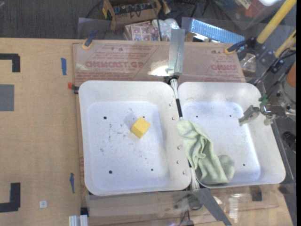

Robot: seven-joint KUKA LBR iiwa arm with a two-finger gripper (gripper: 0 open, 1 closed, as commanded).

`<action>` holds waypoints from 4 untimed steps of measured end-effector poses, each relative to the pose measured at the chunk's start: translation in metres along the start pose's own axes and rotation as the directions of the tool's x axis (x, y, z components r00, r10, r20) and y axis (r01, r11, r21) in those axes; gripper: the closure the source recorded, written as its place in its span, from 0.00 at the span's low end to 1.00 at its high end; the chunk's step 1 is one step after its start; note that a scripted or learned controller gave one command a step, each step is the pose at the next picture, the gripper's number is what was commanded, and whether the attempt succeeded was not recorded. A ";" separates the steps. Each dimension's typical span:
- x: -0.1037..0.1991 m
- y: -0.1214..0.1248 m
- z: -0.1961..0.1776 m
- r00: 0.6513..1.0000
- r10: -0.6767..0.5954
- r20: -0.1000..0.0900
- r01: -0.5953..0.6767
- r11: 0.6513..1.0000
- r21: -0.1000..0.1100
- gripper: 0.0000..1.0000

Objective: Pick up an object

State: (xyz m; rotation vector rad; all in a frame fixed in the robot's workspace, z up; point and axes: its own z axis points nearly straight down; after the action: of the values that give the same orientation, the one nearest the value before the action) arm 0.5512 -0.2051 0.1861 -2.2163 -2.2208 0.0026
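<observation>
Looking down on both bins, we find two candidates for the pick. A small yellow block (140, 127) sits alone near the middle of the left bin (94, 98), well apart from every wall. A pale green cloth (205, 157) lies crumpled in the right bin (244, 95), running from the divider at 9 o'clock down to the bin's 6 o'clock edge, where it bunches into a thicker wad.

We judge the block to be light and stiff, probably foam or wood, with flat faces that would take a pinch across two opposite sides; it sits turned at an angle to the bin walls, so the wrist would want to match that turn. The cloth looks soft and limp, so we would go for a raised fold or the bunched end, expecting it to drape and drag.

At the right bin's 3 o'clock rim hangs the gripper (254, 113), nothing visibly between its tips; whether they are spread or pressed together we cannot tell at this scale.

Both bin floors are smooth white plastic, scuffed with dark marks in the left one. They rest on a wooden bench (37, 126), with clear sheeting and clutter at 12 o'clock.
</observation>
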 end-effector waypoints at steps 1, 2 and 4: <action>0.046 -0.057 0.003 0.946 -0.323 -0.001 0.323 0.946 0.000 0.00; 0.092 -0.068 0.098 0.978 -0.211 0.008 0.211 0.977 -0.013 0.00; 0.092 -0.070 -0.003 0.844 -0.536 0.005 0.536 0.844 -0.003 1.00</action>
State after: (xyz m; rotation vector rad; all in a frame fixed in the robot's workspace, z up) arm 0.4806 -0.1129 0.1896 -1.5116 -2.7561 0.0002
